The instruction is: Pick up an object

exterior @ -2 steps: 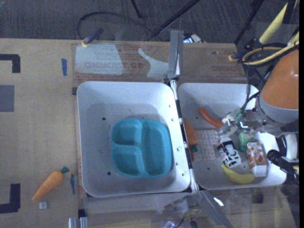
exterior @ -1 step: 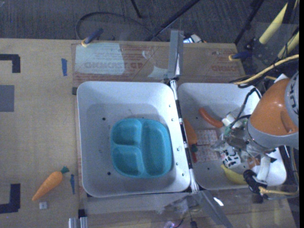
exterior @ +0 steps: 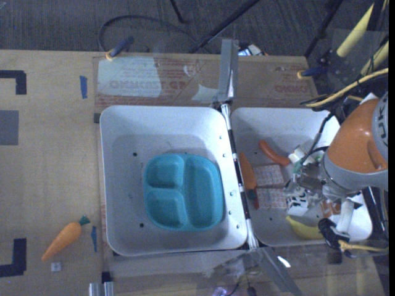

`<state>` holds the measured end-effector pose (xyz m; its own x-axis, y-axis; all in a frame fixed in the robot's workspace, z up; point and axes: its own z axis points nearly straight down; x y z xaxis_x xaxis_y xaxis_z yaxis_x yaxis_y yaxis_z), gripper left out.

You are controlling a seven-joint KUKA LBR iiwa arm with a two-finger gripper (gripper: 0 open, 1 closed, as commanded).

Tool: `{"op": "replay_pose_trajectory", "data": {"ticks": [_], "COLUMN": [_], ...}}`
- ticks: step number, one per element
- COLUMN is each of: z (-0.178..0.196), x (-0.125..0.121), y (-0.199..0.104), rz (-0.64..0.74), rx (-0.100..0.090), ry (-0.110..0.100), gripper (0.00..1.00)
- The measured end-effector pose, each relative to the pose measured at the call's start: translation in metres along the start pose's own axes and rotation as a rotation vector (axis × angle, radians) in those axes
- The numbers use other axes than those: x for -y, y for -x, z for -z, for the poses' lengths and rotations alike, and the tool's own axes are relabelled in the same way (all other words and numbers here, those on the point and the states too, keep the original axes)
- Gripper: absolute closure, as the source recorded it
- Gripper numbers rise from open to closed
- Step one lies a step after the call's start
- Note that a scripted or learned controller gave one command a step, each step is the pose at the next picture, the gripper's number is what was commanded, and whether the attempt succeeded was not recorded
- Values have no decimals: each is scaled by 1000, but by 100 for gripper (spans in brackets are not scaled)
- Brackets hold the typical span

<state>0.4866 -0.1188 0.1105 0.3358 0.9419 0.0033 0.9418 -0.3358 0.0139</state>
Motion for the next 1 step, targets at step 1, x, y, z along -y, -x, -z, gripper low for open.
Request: {"op": "replay_pose_trajectory", "data": {"ticks": [1], "z": [117], "x": [29], "y": [-65], "rz": [-89], "rx": [5], "ry": [-17], "gripper": [100]}}
